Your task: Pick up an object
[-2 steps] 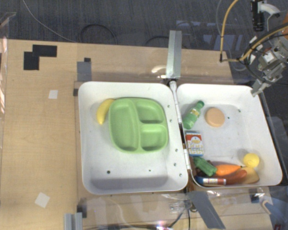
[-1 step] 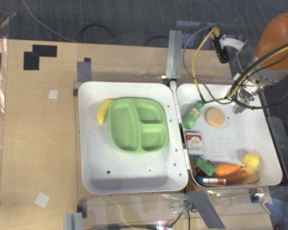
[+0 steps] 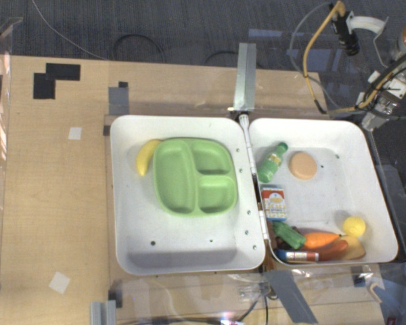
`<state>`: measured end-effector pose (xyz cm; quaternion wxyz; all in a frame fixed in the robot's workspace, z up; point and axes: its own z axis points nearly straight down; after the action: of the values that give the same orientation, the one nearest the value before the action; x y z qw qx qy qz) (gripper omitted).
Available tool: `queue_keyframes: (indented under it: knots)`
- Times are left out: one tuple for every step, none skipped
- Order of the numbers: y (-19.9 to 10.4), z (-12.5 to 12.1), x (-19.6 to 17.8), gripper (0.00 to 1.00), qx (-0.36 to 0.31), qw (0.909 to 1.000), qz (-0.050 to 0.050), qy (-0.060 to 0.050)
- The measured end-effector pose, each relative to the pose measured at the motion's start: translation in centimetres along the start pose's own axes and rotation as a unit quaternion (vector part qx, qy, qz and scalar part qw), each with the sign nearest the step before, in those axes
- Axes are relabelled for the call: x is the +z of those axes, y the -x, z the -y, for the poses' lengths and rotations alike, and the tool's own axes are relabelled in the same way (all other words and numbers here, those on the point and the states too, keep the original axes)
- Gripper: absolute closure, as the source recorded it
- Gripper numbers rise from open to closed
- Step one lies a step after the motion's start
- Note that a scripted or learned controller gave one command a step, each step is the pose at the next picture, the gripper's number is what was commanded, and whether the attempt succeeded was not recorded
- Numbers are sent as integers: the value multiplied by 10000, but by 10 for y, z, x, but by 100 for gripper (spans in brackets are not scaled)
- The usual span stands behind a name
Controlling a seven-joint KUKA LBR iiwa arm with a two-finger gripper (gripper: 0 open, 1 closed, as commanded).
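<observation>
We cannot tell our hand's point(image 3: 386, 103) state at far right; the green bottle point(image 3: 272, 161) lies in the right bin point(image 3: 338, 135).

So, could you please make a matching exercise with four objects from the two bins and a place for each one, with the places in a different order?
Objects:
1. green divided plate
2. banana
3. green bottle
4. yellow ball

Places:
A. right bin, near its lower right corner
B. left bin, touching the plate's left edge
C. middle of the left bin
D. right bin, upper left part, near the divider

Pairs: 1-C, 2-B, 3-D, 4-A
</observation>
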<state>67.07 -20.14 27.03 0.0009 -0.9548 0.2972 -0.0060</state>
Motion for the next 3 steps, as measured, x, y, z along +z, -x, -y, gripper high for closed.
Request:
queue_keyframes:
  knots:
    - [1,5,-10,100,-51,10000,3,-19]
    - [65,-44,147,100,-1397,9902,80,10]
    - [8,-9,10,100,-1017,9948,-17,-4]
